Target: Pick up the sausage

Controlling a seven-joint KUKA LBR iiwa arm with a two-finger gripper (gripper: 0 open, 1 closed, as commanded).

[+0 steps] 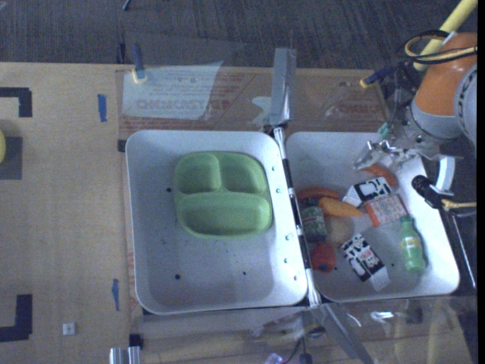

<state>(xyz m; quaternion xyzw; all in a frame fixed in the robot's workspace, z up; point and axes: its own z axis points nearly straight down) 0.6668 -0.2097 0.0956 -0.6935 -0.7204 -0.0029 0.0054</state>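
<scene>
The sausage (318, 194), a reddish-brown curved piece, lies near the left wall of the right bin (326, 149), just above an orange carrot (341, 208). My gripper (377, 155) hangs over the far right part of the same bin, well to the right of the sausage. It is open, and I see nothing between its fingers. Directly under it lies an orange-red rounded piece (380, 175), partly hidden by the gripper.
The right bin also holds two black-and-white cartons (362, 255) (371, 190), an orange packet (386, 209), a green bottle (411, 246), a dark can (312, 222) and a red piece (323, 256). A green divided plate (223, 194) sits in the left bin (151, 264).
</scene>
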